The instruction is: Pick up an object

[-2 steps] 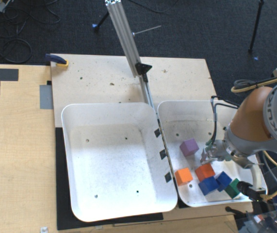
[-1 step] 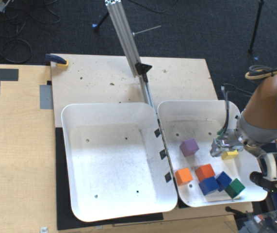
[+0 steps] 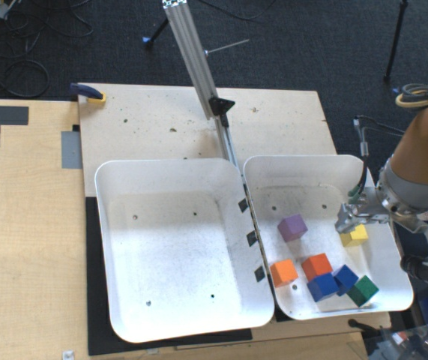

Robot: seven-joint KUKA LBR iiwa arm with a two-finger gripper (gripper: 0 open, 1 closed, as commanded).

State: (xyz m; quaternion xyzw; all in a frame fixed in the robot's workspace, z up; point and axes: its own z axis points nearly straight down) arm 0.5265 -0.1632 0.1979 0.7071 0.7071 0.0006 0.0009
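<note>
Two white bins sit side by side on the bench. The left bin [image 3: 116, 201] has a wide bare floor. The right bin [image 3: 303, 167] holds all the blocks, and they sit in its near half.

The arm [image 3: 416, 163] comes in over the right edge of the right bin. Its gripper [image 3: 351, 223] hangs low by that right wall, just above a yellow block [image 3: 357, 235]. The block sits close to the wall, right under the fingers. I cannot tell if the fingers are apart or pressed together, and I cannot tell if they touch the block.

A purple block [image 3: 293, 227] sits alone near the middle of the right bin, with bare floor all around it. An orange block [image 3: 284, 273] sits close to the wall between the two bins. A red block [image 3: 316, 265] touches a blue block [image 3: 321, 286] just in front of it. A second blue block [image 3: 345, 277] and a green block [image 3: 363, 289] are packed in beside them, near the front right corner. The far half of the right bin is bare floor with lots of room.
</note>
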